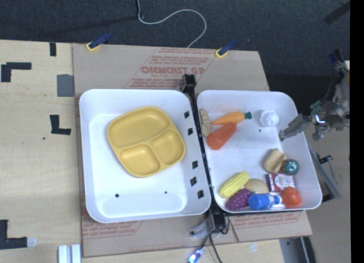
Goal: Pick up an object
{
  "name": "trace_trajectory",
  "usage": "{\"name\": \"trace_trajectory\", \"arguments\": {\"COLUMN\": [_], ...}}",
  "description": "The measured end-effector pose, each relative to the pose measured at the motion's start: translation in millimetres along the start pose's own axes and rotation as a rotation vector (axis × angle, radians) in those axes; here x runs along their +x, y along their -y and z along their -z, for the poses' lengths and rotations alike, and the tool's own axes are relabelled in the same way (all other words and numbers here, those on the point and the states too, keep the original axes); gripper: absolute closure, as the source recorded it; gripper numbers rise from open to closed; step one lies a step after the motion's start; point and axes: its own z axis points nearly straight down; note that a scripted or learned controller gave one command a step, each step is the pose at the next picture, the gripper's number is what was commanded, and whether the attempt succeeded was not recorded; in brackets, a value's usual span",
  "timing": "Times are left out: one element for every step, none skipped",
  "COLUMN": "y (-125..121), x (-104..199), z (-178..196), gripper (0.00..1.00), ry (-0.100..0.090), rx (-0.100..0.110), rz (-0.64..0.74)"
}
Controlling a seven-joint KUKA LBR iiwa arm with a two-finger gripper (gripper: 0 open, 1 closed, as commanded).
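Observation:
The right bin (250,94) holds several toy foods. An orange carrot (229,118) and a red-orange piece (220,135) lie at its far left. A white cap-like item (269,119) sits near the far right. A tan piece (273,159) and a teal ball (291,167) lie by the right wall. Yellow corn (234,184), purple grapes (239,199), a blue item (260,201), a small carton (280,182) and a red piece (292,197) crowd the near right corner. My gripper (304,124) hangs over the bin's right rim, above and apart from the toys, with nothing seen in it.
The left bin (96,199) carries a yellow divided plate (147,140). Black clips (193,165) run along the seam between the bins. A white cable (170,17) loops over the dark area behind the cardboard sheet (170,68).

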Motion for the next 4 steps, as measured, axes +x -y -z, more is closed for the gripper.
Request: {"name": "trace_trajectory", "arguments": {"y": [0,34,34,35], "x": [1,58,87,150], "z": [10,170,271,129], "gripper": [1.0,1.0,1.0,1.0], "ry": [0.0,0.003,0.003,-0.003], "rx": [0.001,-0.019,-0.014,0.015], "rz": [0.002,0.007,0.004,0.006]}}
